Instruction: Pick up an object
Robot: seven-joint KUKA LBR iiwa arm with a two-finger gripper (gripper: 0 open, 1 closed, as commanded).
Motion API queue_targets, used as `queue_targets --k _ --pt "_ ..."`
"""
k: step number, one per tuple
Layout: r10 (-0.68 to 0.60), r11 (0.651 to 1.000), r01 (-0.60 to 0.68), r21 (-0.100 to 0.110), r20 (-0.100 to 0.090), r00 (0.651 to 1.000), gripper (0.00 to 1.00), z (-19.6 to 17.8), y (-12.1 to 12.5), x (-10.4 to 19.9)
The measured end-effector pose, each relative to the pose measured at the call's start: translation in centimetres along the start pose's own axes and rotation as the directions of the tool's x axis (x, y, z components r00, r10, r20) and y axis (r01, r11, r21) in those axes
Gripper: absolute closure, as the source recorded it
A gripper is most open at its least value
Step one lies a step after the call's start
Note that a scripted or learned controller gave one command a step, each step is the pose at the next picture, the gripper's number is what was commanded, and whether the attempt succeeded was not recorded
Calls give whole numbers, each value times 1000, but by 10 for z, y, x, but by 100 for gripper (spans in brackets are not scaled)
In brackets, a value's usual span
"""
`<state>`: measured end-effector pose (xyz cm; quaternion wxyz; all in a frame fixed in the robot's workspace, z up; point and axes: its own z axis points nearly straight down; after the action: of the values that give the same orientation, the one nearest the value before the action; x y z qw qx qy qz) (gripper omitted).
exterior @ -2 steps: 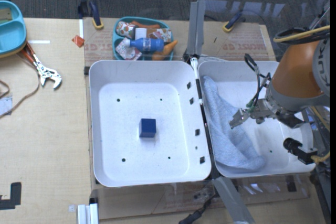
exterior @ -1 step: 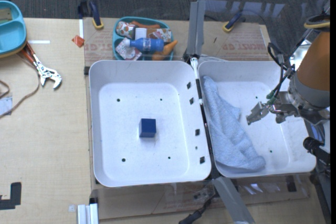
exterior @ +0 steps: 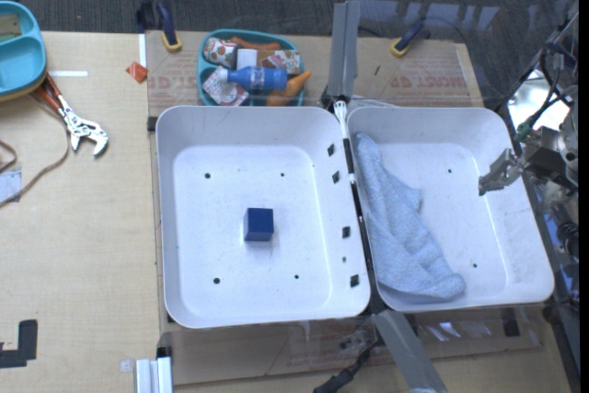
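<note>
A small blue cube (exterior: pixel 259 224) rests near the middle of the left white bin (exterior: pixel 184 143). A light blue-grey cloth (exterior: pixel 401 230) lies crumpled along the left side of the right white bin (exterior: pixel 442 124), running from its back to its front edge. My gripper (exterior: pixel 498 172) hangs at the right bin's right rim, far from the cube and apart from the cloth. Nothing shows between its grey fingers.
A teal bowl (exterior: pixel 250 69) of small packaged items stands behind the left bin. A wrench (exterior: pixel 81 132) and a blue tray (exterior: pixel 18 46) lie on the wooden bench at the left. Clamps (exterior: pixel 408 39) sit at the back edge.
</note>
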<state>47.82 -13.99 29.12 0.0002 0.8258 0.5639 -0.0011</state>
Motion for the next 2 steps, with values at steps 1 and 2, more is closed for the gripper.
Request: queue_targets --k 1,2 --pt "-111 994 111 3 0 994 0 39 30 17" --pt "154 988 -154 2 -1 988 0 200 -3 31"
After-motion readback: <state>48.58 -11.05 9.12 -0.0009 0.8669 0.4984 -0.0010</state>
